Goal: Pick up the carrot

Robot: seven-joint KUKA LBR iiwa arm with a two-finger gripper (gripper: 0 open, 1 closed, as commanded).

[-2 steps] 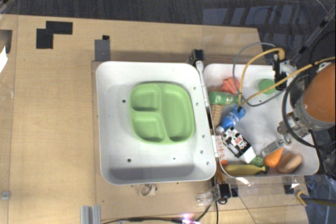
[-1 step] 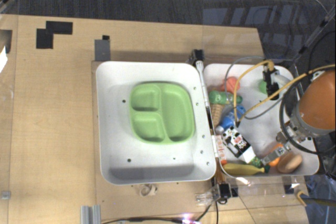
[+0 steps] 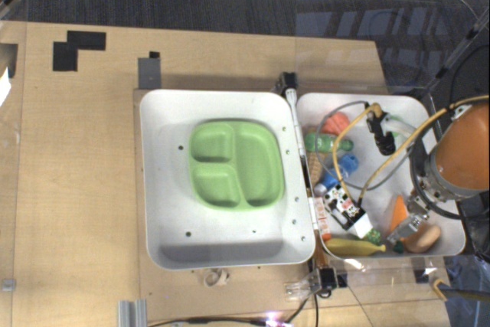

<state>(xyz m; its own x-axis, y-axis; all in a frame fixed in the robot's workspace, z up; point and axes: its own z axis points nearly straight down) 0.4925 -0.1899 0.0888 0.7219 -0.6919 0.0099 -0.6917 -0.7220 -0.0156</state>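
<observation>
The carrot (image 3: 397,212) lies in the right bin (image 3: 406,107), near its front right corner, a short orange wedge pointing up and away from the front wall. The gripper (image 3: 414,224) sits just right of the carrot, under the arm's orange band (image 3: 463,157); whether it is released or clenched I cannot tell, and nothing shows the carrot held. A good grasp probably means closing across the carrot's narrow width, coming straight down. Room is tight: a banana (image 3: 354,246) lies left of the carrot along the front wall, a brown rounded thing (image 3: 423,238) sits just right of the carrot, and a black-and-white box (image 3: 343,207) lies further left. The freest floor is behind the carrot, toward the bin's middle, crossed by a yellow cable (image 3: 398,153). The green tray (image 3: 233,163) lies well left of the carrot, in the other bin.
</observation>
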